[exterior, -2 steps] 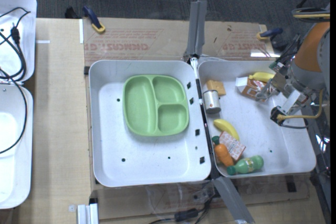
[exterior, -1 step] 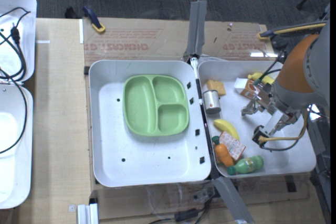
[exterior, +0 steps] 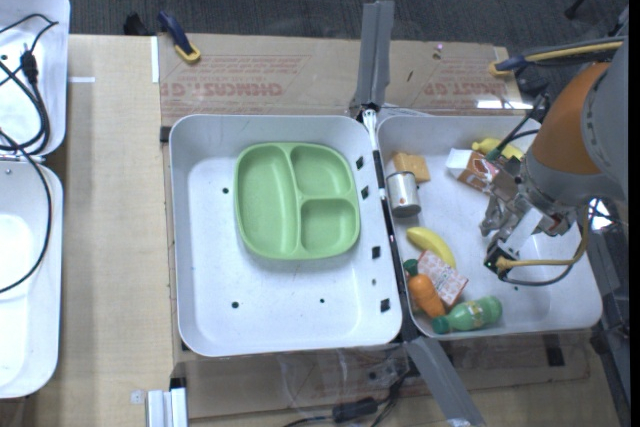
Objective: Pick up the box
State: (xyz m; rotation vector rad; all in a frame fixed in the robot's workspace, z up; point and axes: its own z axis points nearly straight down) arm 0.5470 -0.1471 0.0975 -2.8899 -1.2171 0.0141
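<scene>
Green bottle [exterior: 470,315] at right bin's near edge; claw [exterior: 503,223] above bin floor, finger spread unclear; box [exterior: 478,171] just beyond.

From one fixed camera above the bench [exterior: 110,215] we look down at a slant on both bins, left bin [exterior: 200,305] and right bin [exterior: 570,310], whole, from fairly far.

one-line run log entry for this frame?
task: pick box | end effector: low in right bin, nothing visibly held | box: beside it, far side | green plate: left bin
</scene>
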